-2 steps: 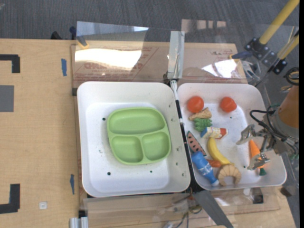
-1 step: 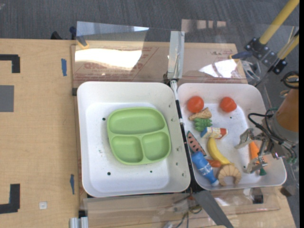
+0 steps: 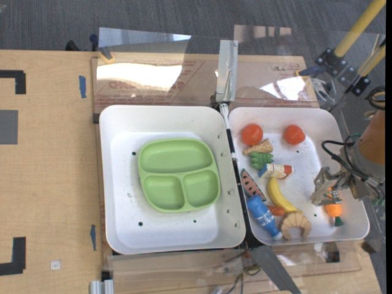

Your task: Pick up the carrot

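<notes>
Carrot, a small orange plastic toy with a green stub [image 3: 334,212], lies near the front right corner of the right white bin [image 3: 358,228], and the metal two-finger gripper [image 3: 326,190] sits just above it with fingers spread and nothing between them; lowering straight over the orange body before closing seems wisest. Its long axis looks roughly front-to-back, green end nearest the camera, though it is too small to be sure.

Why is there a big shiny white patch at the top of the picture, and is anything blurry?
In the camera view, the white patch is glare from lights bouncing off the clear panel behind the left bin; a smaller glare patch sits behind the right bin; the gripper by the carrot looks slightly soft, the green plate sharp.
</notes>
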Motion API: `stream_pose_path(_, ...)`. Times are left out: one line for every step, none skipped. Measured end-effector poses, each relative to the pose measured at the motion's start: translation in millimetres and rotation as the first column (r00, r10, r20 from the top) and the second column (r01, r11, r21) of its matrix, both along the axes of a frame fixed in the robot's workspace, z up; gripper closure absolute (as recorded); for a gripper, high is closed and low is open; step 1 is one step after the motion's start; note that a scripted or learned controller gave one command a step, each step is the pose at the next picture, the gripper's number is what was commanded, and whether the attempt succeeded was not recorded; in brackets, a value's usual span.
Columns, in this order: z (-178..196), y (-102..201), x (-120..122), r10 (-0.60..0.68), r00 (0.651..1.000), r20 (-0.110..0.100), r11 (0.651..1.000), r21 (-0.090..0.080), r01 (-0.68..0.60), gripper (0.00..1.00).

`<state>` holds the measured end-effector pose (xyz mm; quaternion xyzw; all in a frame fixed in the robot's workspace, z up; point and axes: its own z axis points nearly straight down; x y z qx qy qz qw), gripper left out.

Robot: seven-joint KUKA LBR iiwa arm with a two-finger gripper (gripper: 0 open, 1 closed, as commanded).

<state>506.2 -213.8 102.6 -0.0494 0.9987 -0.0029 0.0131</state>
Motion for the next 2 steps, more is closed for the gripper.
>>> stream_pose_path(-1, 0, 0, 0.000, 1.000, -0.001, 1.000, 0.000, 0.000, 0.00)
stream_pose_path(-12, 5, -7, 0.142, 0.990, -0.013, 0.990, -0.002, -0.142, 0.00)
